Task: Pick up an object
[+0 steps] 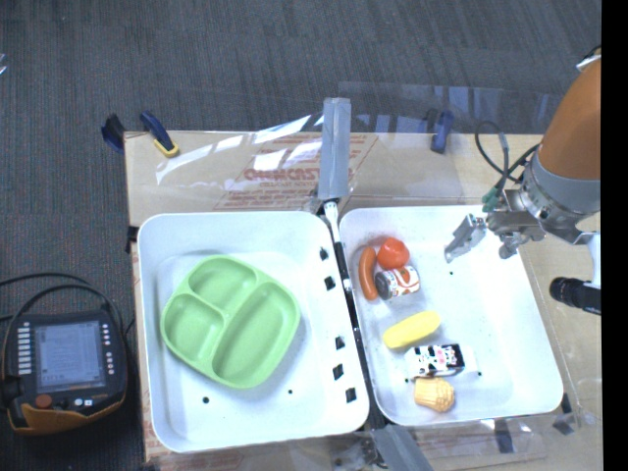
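Observation:
The right bin (510,312) holds several small items along its left side. A red tomato (393,252) sits beside an orange sausage (366,271) and a small can (398,283). Below them lie a yellow banana-like piece (411,329), a black-and-white carton (436,359) and a yellow-orange piece (435,393). My gripper (483,242) hangs over the bin's upper right part, to the right of the tomato and apart from every item. It is open, with nothing between its fingers.
A green divided plate (231,320) lies in the left bin (157,253). A grey bar (337,155) stands at the back between the bins. Clamps (157,133) grip the bench's far edge. A teach pendant (64,359) lies on the floor at the left.

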Motion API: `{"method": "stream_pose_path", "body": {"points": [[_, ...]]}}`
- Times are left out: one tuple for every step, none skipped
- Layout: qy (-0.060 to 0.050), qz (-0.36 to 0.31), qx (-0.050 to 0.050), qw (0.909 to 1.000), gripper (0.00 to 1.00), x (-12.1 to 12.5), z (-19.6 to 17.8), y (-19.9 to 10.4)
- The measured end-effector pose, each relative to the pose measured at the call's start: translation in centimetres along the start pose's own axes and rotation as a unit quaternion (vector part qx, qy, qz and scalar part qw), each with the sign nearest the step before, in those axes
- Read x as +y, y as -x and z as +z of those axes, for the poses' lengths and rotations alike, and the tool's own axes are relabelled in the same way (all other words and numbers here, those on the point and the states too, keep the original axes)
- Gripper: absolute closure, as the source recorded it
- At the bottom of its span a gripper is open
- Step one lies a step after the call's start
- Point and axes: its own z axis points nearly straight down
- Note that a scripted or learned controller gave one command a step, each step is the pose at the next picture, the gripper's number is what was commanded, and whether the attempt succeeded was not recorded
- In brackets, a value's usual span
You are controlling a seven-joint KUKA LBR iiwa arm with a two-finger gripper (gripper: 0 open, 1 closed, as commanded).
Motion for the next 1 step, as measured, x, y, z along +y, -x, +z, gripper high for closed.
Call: {"method": "stream_pose_path", "body": {"points": [[0.000,-0.084,0.000,0.9964,0.00,4.30,11.49,-2.90]]}}
